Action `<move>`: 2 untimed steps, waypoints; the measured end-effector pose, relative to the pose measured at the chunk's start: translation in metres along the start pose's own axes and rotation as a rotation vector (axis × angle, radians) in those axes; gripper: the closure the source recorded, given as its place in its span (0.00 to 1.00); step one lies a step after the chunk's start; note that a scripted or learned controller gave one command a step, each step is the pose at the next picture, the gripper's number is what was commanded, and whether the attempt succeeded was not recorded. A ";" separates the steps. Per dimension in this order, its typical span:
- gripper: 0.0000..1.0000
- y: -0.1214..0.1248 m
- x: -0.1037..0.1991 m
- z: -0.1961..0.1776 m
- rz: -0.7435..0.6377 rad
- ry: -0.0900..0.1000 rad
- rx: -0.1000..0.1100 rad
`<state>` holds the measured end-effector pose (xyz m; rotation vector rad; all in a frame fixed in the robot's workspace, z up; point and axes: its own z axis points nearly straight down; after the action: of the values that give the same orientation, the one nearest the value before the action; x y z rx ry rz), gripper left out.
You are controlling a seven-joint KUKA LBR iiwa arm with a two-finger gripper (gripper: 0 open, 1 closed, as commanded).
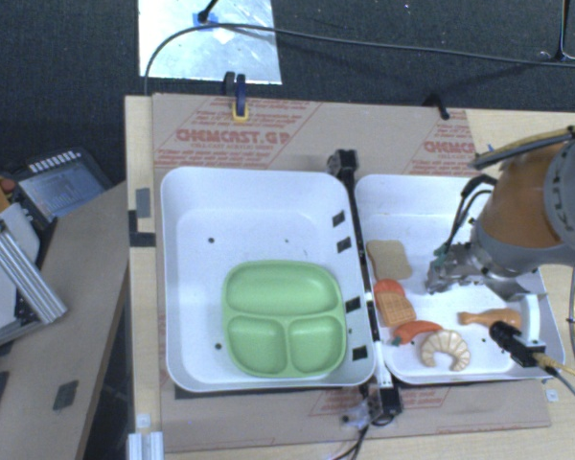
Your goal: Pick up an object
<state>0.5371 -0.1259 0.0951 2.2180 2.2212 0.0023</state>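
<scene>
My gripper (444, 274) is low over the middle of the right bin (412, 199), on bare floor, with the grey and orange arm (522, 209) reaching in from the right. Just left of it lie a tan bread slice (388, 257), a red piece (387, 287) and an orange waffle-like piece (397, 308). Nearer the front edge are a red pepper (416, 331) and a croissant (446, 350). An orange carrot-like piece (490, 318) lies right of and below the gripper. Nothing shows between the gripper and these items.
The left bin (201, 209) holds a green divided plate (283, 317) at its front. A black divider with clips (353, 247) separates the two bins. Brown cardboard (268, 132) lies under both bins.
</scene>
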 end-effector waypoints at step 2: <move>1.00 0.008 -0.013 -0.095 0.000 -0.001 -0.003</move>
<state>0.5448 -0.1384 0.1904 2.2161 2.2186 0.0049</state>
